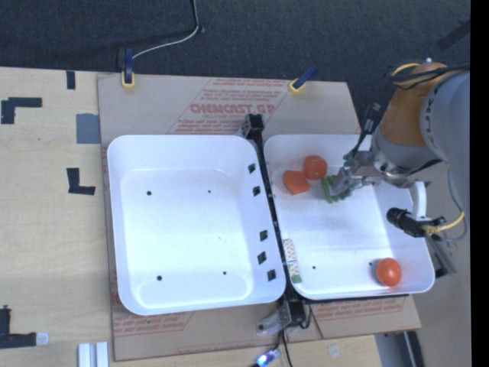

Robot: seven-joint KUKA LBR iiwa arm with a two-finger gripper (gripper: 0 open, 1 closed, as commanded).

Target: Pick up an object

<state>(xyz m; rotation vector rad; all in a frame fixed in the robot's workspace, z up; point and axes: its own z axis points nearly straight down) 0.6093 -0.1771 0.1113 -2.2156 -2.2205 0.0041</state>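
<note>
The pincer (337, 187) sits low on a green thing (330, 190) in the right bin (336, 277), seemingly to grasp it; grip unclear.

Brown cardboard sheet (221, 109) under the bins; two clamps (127, 73) at its far edge

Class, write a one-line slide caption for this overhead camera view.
Arm's gripper lowered onto a green object in the right bin, beside two orange-red pieces; a third sits near the front corner.

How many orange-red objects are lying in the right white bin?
3: two small orange-red pieces and side by side near its upper left, one round orange-red ball in its lower right corner. The gripper may hide more.
</note>
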